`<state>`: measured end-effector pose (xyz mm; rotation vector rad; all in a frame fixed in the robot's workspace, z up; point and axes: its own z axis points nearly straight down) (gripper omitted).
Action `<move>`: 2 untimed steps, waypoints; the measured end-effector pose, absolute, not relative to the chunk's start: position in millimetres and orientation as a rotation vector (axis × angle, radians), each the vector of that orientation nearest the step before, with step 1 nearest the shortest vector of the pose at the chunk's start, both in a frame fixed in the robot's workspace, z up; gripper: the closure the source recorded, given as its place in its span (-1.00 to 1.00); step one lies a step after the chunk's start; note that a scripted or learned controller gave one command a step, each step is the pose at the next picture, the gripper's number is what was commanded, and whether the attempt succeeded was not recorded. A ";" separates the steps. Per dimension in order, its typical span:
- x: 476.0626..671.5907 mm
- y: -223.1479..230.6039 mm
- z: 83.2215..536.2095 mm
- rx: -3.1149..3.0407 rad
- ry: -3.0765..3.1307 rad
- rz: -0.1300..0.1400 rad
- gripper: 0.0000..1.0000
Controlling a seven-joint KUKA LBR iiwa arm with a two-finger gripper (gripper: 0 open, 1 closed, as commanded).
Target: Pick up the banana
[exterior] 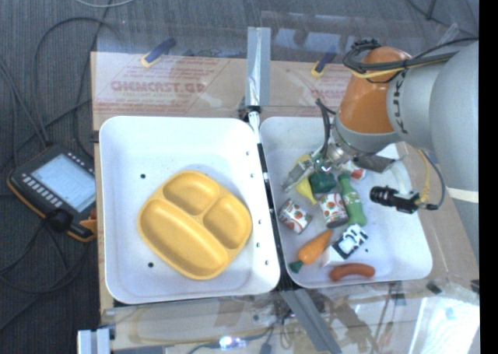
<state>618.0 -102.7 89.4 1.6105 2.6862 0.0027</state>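
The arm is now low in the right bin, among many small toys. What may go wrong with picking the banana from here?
1. The gripper is over a tight pile. The yellow piece, perhaps the banana, is mostly hidden beside a green toy, so the wrong thing may be grabbed.
2. A carton lies close by and may be pushed aside.
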 end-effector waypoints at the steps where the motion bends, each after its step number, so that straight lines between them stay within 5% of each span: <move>1: 620.0 -101.9 100.8 1.609 2.682 0.011 1.00; 2: 663.2 -58.4 184.2 1.576 2.716 -0.001 1.00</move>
